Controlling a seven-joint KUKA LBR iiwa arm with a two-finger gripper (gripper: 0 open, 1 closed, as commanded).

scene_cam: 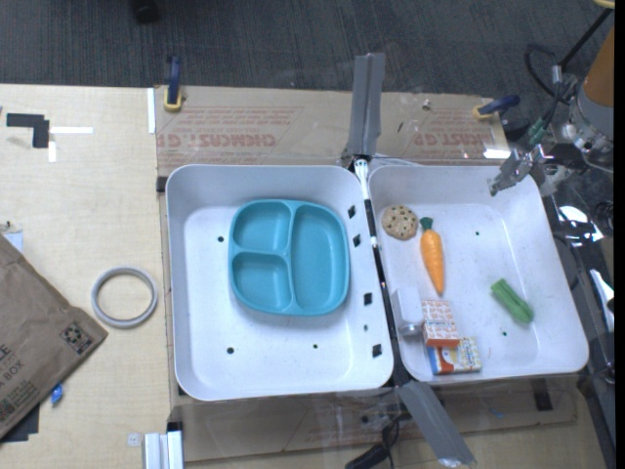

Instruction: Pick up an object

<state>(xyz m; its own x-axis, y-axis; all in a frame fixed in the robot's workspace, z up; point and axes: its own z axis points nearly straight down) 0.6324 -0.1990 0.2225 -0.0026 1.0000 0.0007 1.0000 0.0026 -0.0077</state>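
On the desk (78, 193) two shallow white plastic bins sit side by side; the left bin (195, 360) holds a teal three-compartment plastic tray (290, 257) at its middle; in the right bin (557, 350) a round cookie (398, 222) lies far left, an orange toy carrot (433, 255) just right of it, a green oblong block (512, 300) further right, two small cartons (447, 337) near; a tape ring (124, 295) lies left of the bins.

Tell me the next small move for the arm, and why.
Probably swing the gripper inward and down over the carrot. It sits at the right bin's far right corner, above the rim, holding nothing; the carrot lies apart from the cookie.
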